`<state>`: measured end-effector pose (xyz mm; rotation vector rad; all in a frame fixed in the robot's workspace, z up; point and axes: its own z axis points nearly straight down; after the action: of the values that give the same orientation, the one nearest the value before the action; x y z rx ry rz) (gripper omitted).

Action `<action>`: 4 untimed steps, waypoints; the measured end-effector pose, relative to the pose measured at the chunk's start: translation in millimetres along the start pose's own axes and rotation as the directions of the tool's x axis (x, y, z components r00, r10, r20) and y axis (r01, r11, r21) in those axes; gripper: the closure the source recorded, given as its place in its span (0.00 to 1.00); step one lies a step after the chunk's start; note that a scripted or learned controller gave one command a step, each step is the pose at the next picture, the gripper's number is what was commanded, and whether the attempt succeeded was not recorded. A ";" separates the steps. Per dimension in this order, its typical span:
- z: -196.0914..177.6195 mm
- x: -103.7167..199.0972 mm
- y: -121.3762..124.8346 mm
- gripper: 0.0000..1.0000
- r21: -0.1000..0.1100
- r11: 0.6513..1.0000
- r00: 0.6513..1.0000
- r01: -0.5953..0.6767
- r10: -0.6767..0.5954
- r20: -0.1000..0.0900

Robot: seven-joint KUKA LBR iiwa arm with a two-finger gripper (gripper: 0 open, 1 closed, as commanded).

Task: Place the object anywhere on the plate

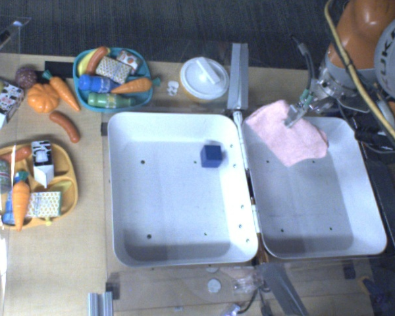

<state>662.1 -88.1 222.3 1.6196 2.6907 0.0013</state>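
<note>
A small blue cube point(212, 155) lies in the left bin point(151, 236), near its upper right corner. A pink flat plate point(289, 137) with an uneven outline rests in the far left corner of the right bin point(322, 222), partly over the rim. My gripper point(295, 117) reaches in from the right and hangs over the pink plate's upper middle, its tip at or just above the surface. Nothing shows in its grasp. The cube sits well to the gripper's left, across the divider between the bins.
A white lidded bowl point(204, 78) and a grey post point(236, 78) stand behind the bins. A blue bowl of toy food point(112, 79) and a yellow tray of toys point(29, 186) sit at the left. Cables point(362, 104) trail from the arm at the right.
</note>
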 end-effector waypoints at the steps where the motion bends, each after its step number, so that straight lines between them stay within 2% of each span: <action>1: 8.1 54.4 23.6 1.00 0.001 0.920 0.920 0.391 -0.391 -0.002; 2: 17.1 102.3 43.1 1.00 -0.002 0.695 0.695 0.719 -0.719 0.000; 3: 18.6 160.7 56.9 1.00 -0.003 0.466 0.466 0.885 -0.885 0.000; 4: 5.8 208.8 65.9 1.00 -0.002 0.465 0.465 0.885 -0.885 0.001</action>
<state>622.6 127.2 216.5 -0.0057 3.1396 0.0040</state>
